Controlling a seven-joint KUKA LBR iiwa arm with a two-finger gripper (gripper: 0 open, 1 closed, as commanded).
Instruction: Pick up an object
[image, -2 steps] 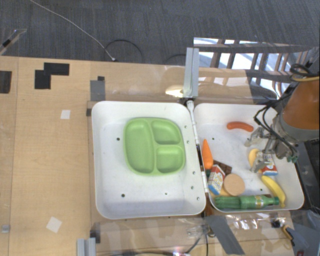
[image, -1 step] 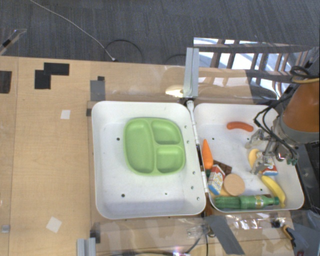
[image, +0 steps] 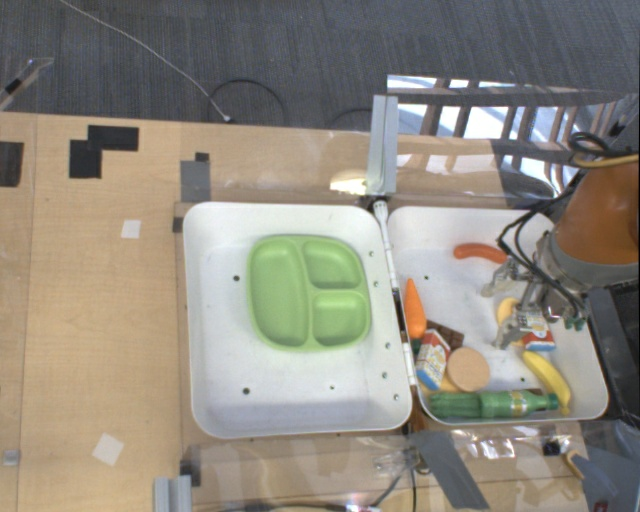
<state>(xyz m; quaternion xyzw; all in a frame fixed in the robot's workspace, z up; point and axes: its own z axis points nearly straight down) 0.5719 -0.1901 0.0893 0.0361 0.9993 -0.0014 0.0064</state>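
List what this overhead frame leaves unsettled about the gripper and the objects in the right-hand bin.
- Gripper: too small and cluttered in the camera view to tell whether it grips anything.
- Small red, white and blue object: partly hidden by the gripper, identity unclear.
- Snack packet: label too small to read.
- Arm: cut off by the right edge.

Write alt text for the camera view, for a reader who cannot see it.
The gripper of a grey and orange arm hangs low over the right bin, among a banana, a green bottle, a carrot and a round wooden disc. The left bin holds a green divided plate.
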